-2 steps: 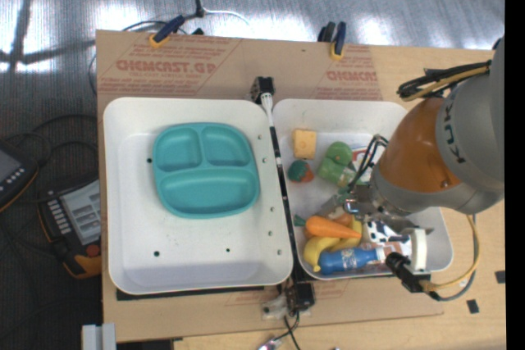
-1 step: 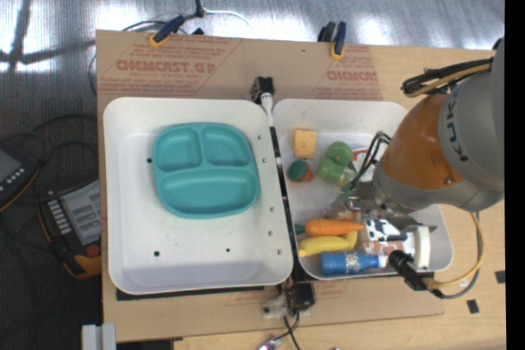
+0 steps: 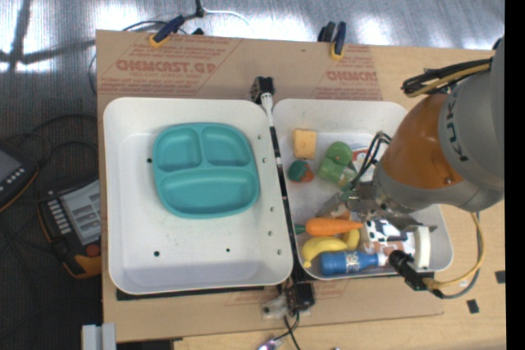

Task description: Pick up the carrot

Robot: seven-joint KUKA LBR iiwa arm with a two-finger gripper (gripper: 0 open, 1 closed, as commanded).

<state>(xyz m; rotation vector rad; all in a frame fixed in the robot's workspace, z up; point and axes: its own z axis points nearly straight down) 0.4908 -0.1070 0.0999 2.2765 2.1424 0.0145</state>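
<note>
Carrot [image 3: 332,225] lies flat against banana [image 3: 326,246]; tool [image 3: 358,197] state cannot be told; advise gripping across its width.

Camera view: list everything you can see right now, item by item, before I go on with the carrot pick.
carrot: 1, orange, right bin, lying across its middle
banana: 1, yellow, right bin, just below the carrot
bottle: 1, blue, right bin, near edge
cheese block: 1, pale yellow, right bin, far left corner
ball: 1, green and red, right bin, left side
green toy: 1, green, right bin, far side
cow-patterned toy: 1, black and white, right bin
divided plate: 1, teal, left bin
bins: 2, white, side by side on the bench
clamps: 2, far edge of the board
arm: 1, grey and orange, over the right bin
</note>
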